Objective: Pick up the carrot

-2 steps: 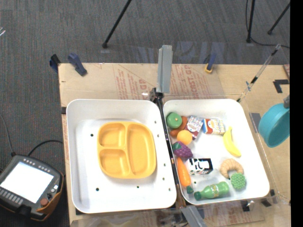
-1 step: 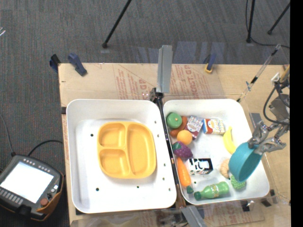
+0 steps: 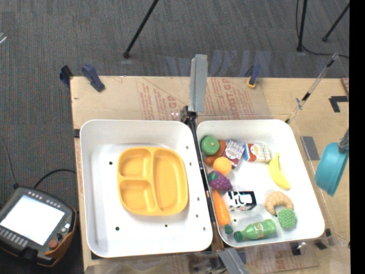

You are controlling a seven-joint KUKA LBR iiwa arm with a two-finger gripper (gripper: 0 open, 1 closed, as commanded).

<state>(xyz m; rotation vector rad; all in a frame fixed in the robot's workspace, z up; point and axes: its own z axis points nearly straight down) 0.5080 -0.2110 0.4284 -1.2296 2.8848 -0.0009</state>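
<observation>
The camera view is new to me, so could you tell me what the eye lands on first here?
The yellow divided tray stands out first, alone in the left bin. Next comes the heap of toy food in the right bin: the orange carrot lies along its left wall, the banana toward its right side, and the green bottle at its near edge.

The orange toy carrot (image 3: pixel 221 208) lies against the right white bin's (image 3: pixel 305 164) left wall, purple grapes (image 3: pixel 220 182) crowding at 12 o'clock, black-and-white carton (image 3: pixel 242 200) at 2; open floor at 4.

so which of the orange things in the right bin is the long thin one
The carrot, lying along the bin's left wall beside the black-and-white carton; the orange fruit is round.
</observation>
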